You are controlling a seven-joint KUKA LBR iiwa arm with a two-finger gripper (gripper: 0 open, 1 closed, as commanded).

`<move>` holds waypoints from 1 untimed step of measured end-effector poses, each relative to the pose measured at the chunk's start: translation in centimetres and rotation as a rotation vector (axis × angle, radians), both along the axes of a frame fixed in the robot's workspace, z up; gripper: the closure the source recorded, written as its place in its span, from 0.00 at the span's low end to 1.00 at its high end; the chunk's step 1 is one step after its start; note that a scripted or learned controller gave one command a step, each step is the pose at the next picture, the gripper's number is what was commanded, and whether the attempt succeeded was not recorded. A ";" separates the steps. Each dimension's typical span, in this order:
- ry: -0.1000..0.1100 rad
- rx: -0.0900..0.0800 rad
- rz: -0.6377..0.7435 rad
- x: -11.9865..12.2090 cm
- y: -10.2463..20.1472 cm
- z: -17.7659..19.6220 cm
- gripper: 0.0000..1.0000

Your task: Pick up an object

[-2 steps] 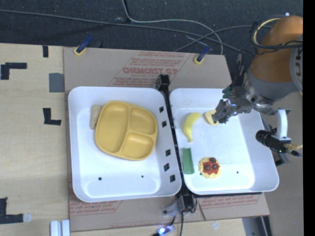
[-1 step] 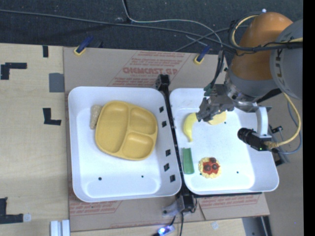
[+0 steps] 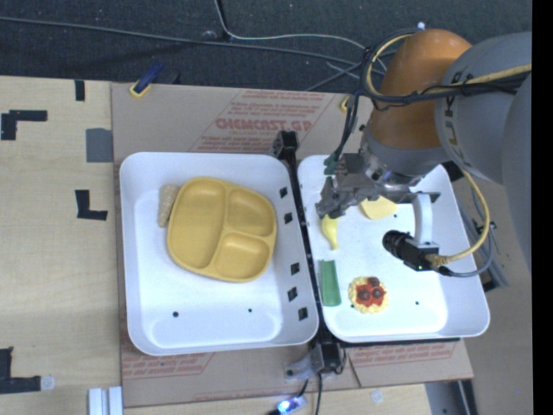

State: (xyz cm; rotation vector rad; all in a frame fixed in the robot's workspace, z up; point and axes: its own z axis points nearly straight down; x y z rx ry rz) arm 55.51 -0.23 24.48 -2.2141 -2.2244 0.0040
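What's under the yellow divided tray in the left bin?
A tan, sponge-like piece pokes out from beneath the yellow divided tray at its left edge. The tray covers the rest, so what else lies beneath is hidden.

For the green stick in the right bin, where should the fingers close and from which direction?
Probably across the middle of the green stick, coming straight down. It lies flat, long axis running near to far, close beside the bin's left wall, so closing across its narrow width suits best, though that wall leaves one finger little room.

We see two white bins (image 3: 138,258) side by side on a cardboard sheet (image 3: 251,119), black cables (image 3: 216,11) trailing across dark carpet (image 3: 104,15) above.
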 end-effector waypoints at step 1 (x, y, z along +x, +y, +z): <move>-0.001 0.000 0.001 1.5 5.4 -1.5 1.00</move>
